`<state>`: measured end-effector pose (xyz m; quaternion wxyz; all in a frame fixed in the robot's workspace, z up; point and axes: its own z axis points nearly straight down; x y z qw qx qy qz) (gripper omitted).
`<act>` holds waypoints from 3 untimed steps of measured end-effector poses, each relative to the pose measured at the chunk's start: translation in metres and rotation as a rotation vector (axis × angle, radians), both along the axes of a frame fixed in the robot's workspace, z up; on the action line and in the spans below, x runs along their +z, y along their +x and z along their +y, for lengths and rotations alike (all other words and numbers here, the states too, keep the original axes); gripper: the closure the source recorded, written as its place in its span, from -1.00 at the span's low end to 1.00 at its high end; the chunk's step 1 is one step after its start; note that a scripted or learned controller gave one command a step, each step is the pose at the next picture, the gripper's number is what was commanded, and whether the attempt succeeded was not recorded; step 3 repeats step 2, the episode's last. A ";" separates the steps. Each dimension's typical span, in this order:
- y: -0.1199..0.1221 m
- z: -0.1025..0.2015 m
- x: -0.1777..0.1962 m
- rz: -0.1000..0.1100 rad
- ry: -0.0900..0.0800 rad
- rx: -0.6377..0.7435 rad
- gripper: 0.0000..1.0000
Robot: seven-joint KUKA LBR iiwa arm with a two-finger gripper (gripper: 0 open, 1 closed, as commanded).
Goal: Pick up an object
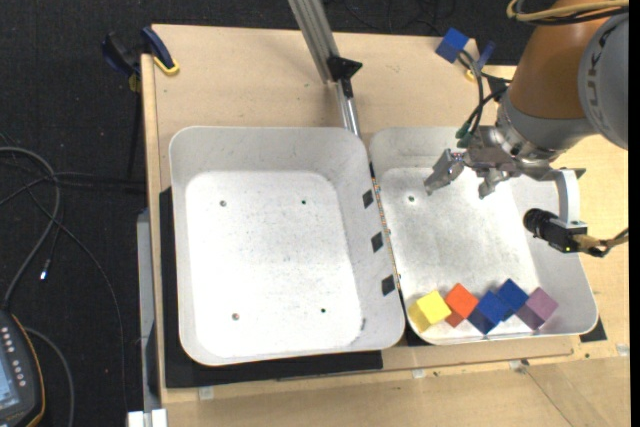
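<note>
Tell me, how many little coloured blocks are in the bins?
4, all in the right bin along its near edge: a yellow block, an orange block, a blue block and a purple block. They are bunched close, so another might hide behind.

We see a metal pole (303,0) slanting over the wooden table (250,75), clamps at the far corners (155,50) (458,45), cables (40,215) on dark carpet.

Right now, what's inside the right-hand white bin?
Inside the right bin, four blocks cluster at its near edge: yellow, orange, blue and purple. The arm covers some floor farther back.
</note>
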<state>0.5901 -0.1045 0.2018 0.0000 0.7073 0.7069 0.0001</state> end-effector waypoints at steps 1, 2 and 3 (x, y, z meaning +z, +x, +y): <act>-0.046 -0.084 -0.104 0.009 -0.002 -0.007 -1.00; -0.057 -0.100 -0.072 -0.002 -0.002 -0.002 -1.00; -0.057 -0.100 -0.072 -0.002 -0.002 -0.002 -1.00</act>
